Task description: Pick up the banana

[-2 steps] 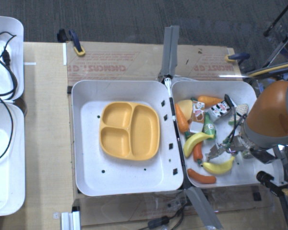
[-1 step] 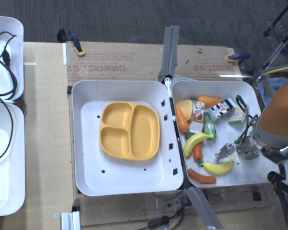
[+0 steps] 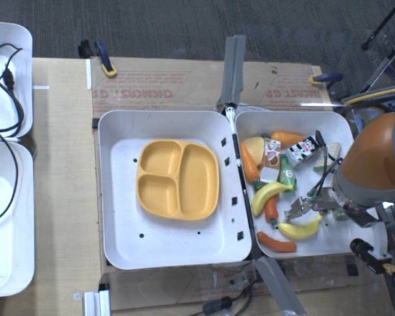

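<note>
Two yellow bananas lie in the right bin. One banana rests near the bin's middle left, among other toy food. The second banana lies lower down, near the front wall. My gripper hangs low just above this second banana, slightly to its upper left, with the grey wrist and orange band reaching in from the right. Nothing shows as held by it.
The right bin also holds an orange carrot, a small carton, a red sausage, a red chili and green pieces. A yellow divided plate sits in the left bin.
</note>
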Action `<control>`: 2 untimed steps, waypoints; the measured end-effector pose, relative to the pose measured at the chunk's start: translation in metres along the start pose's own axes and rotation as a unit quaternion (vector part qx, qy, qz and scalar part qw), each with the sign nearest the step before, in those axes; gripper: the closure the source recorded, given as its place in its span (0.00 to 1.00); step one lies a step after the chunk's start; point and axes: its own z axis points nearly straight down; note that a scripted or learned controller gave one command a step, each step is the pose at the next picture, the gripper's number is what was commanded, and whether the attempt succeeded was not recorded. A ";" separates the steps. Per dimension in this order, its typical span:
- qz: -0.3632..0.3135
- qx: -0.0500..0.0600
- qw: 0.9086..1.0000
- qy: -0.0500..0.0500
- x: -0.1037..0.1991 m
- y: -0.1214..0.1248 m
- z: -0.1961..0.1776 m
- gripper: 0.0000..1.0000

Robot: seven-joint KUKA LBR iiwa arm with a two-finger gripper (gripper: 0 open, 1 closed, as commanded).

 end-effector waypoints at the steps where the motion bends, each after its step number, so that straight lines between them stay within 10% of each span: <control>1: -0.016 0.001 1.000 0.008 -0.032 0.000 0.000 0.00; 2: -0.014 0.000 1.000 0.004 -0.036 0.000 -0.009 1.00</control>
